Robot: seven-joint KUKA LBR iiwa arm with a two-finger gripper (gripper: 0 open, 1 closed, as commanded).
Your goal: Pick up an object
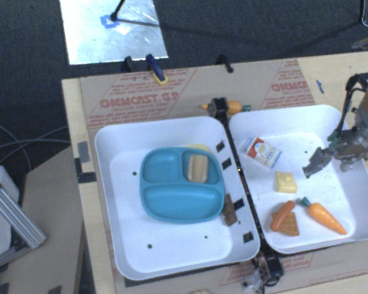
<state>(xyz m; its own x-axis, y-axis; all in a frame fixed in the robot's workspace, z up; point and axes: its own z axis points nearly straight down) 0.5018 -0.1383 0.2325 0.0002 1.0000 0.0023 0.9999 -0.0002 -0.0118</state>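
Your jaws (pixel 315 162) hang over the right bin (pixel 365 216), slightly parted with nothing between them. Just left of them lies a yellow cheese wedge (pixel 285 182), with a toy carrot (pixel 326 217) nearer you and a small carton (pixel 262 151) farther off. In the left bin (pixel 127 251) sits a blue divided plate (pixel 177 194).

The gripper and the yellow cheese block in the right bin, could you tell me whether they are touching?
Apart. The camera view shows the gripper hovering to the right of the cheese block, with bare white bin floor visible between them.
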